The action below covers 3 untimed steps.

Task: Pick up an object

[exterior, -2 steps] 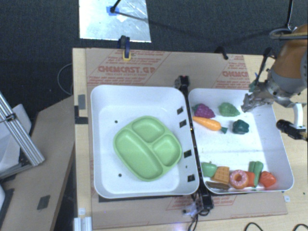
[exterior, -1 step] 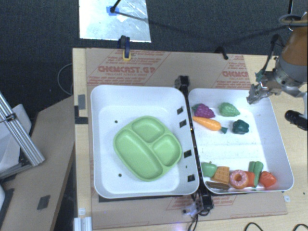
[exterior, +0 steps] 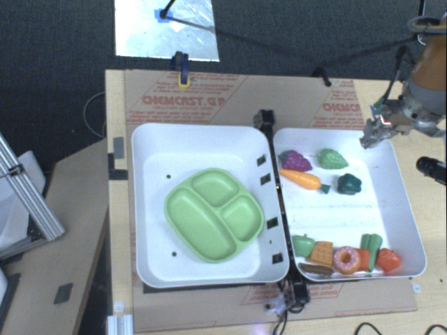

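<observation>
Pincer [exterior: 372,132] poised over the right bin's [exterior: 404,187] far-right corner, nothing picked yet.

You've got the green leafy piece [exterior: 333,159] nearest, lying toward the bin's middle from the pincer, with the grapes [exterior: 296,161], dark green piece [exterior: 348,183] and carrot [exterior: 302,180] beyond, the carrot's long axis running across the bin. Whether the pincer is apart or together, you cannot tell; it looks empty. Donut [exterior: 346,259] and others crowd the near edge; the left bin [exterior: 160,145] holds a green divided plate [exterior: 213,215].
</observation>
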Each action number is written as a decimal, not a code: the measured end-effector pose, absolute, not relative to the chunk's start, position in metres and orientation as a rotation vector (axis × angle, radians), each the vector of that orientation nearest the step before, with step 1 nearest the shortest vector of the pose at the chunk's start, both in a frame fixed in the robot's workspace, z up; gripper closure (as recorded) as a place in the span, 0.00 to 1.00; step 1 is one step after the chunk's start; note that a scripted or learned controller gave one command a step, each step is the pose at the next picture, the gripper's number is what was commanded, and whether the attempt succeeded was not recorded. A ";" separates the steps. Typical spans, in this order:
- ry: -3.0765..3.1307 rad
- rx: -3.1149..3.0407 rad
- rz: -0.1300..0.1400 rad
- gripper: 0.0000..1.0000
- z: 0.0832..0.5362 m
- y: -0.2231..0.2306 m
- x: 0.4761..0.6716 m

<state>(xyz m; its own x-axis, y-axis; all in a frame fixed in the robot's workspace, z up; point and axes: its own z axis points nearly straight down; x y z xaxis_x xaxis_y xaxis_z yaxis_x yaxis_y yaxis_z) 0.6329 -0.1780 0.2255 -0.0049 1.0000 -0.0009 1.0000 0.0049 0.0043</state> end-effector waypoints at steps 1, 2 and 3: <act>2.231 2.210 0.005 1.00 0.231 -0.132 0.639; 2.234 2.210 0.004 1.00 0.224 -0.068 0.637; 2.232 2.211 0.005 1.00 0.232 -0.021 0.635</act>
